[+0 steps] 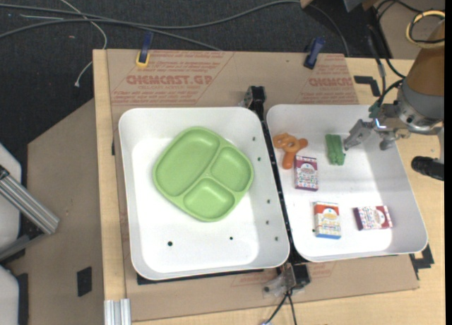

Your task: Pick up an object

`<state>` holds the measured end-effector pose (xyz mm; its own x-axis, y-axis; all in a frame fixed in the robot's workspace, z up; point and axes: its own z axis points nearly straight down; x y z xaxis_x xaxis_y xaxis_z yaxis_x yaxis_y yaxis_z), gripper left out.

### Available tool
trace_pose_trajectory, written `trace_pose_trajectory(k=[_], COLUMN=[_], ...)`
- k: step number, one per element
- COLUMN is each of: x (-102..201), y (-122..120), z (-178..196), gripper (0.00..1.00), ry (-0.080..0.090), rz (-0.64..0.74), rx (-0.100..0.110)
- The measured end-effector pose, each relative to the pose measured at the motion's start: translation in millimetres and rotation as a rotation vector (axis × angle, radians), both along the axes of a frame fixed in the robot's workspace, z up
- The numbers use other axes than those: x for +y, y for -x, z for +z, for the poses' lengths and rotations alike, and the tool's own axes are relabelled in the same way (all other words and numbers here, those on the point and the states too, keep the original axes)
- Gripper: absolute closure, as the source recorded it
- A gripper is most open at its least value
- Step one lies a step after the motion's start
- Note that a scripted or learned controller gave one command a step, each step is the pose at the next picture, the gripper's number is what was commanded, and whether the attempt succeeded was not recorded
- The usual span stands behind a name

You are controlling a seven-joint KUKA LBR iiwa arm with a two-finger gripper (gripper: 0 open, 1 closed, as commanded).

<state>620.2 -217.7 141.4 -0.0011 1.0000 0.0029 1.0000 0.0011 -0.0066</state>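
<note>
My gripper (369, 138) hangs over the back of the right bin (402, 175), open, with nothing between its fingers. Just to its left a small green block (334, 150) lies on the bin floor, close to the left fingertip (352, 139). Further left an orange curled toy (289, 146) rests near the bin's left wall. In front of it lies a small purple and white box (306, 173). Toward the front are a red and white box (327, 219) and a dark purple box (372, 217).
The left bin (141, 232) holds a green divided plate (204, 173). Both bins sit on a cardboard sheet (176, 76) held by blue clamps (314, 53) at the back. The arm's grey wrist with its orange band (427, 76) comes in from the right.
</note>
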Motion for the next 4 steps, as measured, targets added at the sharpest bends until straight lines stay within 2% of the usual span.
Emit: trace_pose_trajectory(k=[1,2,4], x=[0.7,0.5,-4.7], y=[-1.7,-4.7,-10.3], z=[-49.0,-32.8,85.9], gripper=[0.0,1.0,1.0], ry=[0.001,0.004,0.006], rz=[-0.001,0.002,0.0], rx=[-0.009,-0.018,-0.014])
